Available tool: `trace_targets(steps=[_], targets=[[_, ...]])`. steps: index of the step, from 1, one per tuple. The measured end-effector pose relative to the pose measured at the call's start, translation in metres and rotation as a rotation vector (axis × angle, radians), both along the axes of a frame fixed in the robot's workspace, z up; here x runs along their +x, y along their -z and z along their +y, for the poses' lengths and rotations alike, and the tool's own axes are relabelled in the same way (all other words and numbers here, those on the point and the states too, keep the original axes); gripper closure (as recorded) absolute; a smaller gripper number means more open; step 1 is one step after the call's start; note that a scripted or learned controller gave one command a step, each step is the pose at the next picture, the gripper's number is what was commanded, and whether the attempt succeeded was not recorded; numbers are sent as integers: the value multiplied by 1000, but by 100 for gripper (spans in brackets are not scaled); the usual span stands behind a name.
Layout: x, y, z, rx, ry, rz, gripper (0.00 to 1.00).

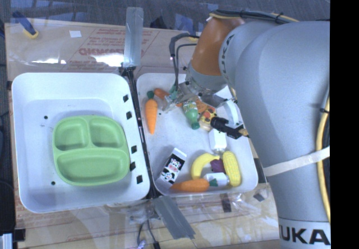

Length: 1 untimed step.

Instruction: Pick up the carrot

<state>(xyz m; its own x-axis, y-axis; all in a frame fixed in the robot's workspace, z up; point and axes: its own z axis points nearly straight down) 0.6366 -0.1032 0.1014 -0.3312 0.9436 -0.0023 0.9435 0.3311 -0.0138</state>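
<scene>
Orange carrot (151, 116) lying lengthwise along the left wall of the right bin (162, 189), free of the gripper (175, 98), which hovers just to its upper right; whether the fingers are parted or closed cannot be told. Left bin (25, 130): green divided plate (90, 150).

The carrot (151, 115) lies lengthwise against the left wall of the right bin (147, 82), with the gripper (175, 98) just to its upper right, low among small toy foods. Toward the bin's near end lie a small milk carton (173, 166), a banana (201, 164), a corn cob (231, 167) and a second carrot (190, 185). The left bin (25, 130) holds a green divided tray (90, 150).
</scene>
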Motion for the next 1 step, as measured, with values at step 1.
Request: trace_targets(steps=[1], targets=[[-99,11,-1,7,22,-6,100]])
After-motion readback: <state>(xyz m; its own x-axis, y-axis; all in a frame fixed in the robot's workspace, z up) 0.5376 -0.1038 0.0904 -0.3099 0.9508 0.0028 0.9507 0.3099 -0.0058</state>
